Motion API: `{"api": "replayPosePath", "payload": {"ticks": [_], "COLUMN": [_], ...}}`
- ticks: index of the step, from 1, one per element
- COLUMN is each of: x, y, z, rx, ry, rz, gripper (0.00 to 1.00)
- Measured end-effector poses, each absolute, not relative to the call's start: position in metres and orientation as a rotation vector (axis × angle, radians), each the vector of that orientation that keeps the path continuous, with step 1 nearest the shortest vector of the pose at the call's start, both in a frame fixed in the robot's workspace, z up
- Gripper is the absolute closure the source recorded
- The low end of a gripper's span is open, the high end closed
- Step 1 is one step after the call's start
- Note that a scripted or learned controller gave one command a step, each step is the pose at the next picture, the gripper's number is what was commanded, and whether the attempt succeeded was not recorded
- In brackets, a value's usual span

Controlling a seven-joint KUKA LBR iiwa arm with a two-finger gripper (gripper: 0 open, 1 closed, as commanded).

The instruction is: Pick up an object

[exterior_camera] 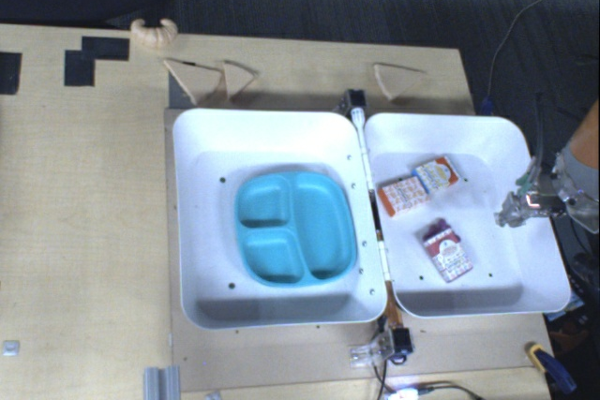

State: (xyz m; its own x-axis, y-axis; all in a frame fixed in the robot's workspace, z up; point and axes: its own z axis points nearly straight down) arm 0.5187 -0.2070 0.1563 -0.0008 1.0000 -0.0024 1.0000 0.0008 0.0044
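Note:
The right bin (pixel 487 134) holds three small cartons. A white and orange carton (pixel 437 174) lies next to a red and white patterned one (pixel 403 195), the two touching near the bin's middle. A dark red carton (pixel 446 250) lies closer to the front. My gripper (pixel 521 207) hangs at the bin's right edge, to the right of all three cartons and apart from them. Nothing shows between its fingers.
The left bin (pixel 202 164) holds a blue divided tray (pixel 295 225). A black divider bar (pixel 369 192) runs between the bins. Wooden brackets (pixel 225 75) stand behind the bins, and cables and a clip lie at the bench's front edge (pixel 394 347).

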Motion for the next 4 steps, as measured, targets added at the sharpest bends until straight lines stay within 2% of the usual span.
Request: {"api": "replayPosePath", "payload": {"ticks": [1, 2, 3, 4], "x": [0.590, 0.656, 0.656, 0.634], "y": [-0.104, -0.036, -0.037, -0.091], "z": [0.193, 0.232, 0.232, 0.099], "rx": [2.213, 2.211, 2.212, 2.207], "ry": [2.227, 2.228, 2.227, 2.221], "rz": [0.007, 0.007, 0.004, 0.012], "gripper": [1.00, 1.00, 0.00, 0.00]}}
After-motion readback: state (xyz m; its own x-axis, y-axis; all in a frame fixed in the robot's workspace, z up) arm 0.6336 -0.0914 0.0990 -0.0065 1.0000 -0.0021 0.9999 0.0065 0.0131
